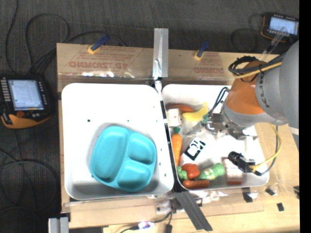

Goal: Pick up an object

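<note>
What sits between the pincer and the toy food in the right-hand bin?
Nothing visible. The pincer hangs over the right bin, next to the yellow banana and above the carrot, with no lid or cover over them. The toys are crowded together along the bin's left wall, so neighbours may get in the way of a clean grab.

turq. plate (124, 158), orange carrot (176, 146), yellow banana (196, 113), white bins (77, 101)
</note>
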{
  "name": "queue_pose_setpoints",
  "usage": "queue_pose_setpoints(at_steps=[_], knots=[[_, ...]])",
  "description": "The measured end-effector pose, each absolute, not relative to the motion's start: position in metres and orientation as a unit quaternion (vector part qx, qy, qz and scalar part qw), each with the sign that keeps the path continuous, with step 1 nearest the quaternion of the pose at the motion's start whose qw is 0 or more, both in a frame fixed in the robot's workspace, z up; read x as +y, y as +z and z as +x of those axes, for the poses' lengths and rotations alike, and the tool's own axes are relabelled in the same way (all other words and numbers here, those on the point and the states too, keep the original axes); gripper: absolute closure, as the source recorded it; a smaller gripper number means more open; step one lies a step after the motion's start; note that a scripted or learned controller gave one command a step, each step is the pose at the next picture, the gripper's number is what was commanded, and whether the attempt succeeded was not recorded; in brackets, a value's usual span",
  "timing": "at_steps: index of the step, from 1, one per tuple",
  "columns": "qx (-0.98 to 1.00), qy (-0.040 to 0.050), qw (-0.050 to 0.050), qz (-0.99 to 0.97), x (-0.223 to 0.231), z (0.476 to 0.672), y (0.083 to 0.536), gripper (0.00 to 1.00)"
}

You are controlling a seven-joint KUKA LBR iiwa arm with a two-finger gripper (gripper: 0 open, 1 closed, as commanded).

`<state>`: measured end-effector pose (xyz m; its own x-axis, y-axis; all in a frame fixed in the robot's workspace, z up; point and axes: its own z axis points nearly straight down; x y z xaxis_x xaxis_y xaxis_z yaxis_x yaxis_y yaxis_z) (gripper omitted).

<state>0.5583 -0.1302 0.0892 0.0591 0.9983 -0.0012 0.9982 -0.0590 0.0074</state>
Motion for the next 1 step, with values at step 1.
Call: queue_pose_setpoints(at_steps=[1], knots=[[0.803, 0.0024, 0.006, 0.596, -0.1139, 0.5204, 0.1031, 0.00]])
